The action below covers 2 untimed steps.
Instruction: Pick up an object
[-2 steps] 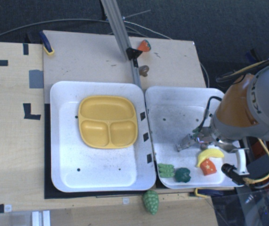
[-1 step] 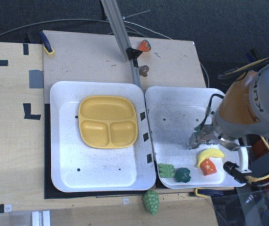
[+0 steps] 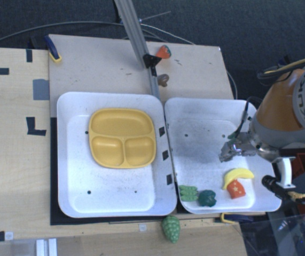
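The gripper (image 3: 229, 153) hangs low near the right bin's (image 3: 205, 116) right edge; I cannot tell its jaw state. A banana (image 3: 238, 175) and red piece (image 3: 236, 189) lie by the near right corner, green pieces (image 3: 197, 195) along the near edge. The yellow tray (image 3: 123, 137) fills the left bin's (image 3: 72, 196) far half.

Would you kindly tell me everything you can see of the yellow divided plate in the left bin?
The yellow divided plate is a rounded-square tray that looks like matte plastic, moulded into three compartments: one wide one across the far side and two smaller ones side by side nearer the camera. All three look bare. It lies flat and right way up on the floor of the left bin, in the far half, slightly turned against the bin's edges. Nothing else touches it; the claw is over the other bin.
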Available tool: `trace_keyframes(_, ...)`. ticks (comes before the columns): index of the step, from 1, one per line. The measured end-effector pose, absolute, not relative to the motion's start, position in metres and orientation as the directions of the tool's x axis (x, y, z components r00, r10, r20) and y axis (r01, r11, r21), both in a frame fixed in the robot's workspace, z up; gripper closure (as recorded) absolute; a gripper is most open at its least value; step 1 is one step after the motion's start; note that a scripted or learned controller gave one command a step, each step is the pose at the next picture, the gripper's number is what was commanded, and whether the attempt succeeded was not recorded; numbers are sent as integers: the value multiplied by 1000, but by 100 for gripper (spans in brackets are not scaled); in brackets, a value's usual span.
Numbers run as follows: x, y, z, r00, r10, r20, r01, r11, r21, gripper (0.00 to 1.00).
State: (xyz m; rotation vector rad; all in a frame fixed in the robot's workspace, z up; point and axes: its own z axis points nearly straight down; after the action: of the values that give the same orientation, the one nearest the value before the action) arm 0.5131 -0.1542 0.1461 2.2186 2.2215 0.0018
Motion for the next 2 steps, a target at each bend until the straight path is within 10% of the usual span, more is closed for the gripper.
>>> trace_keyframes(2,508,-156,247,-2,1000,-1,1000,2,4,100)
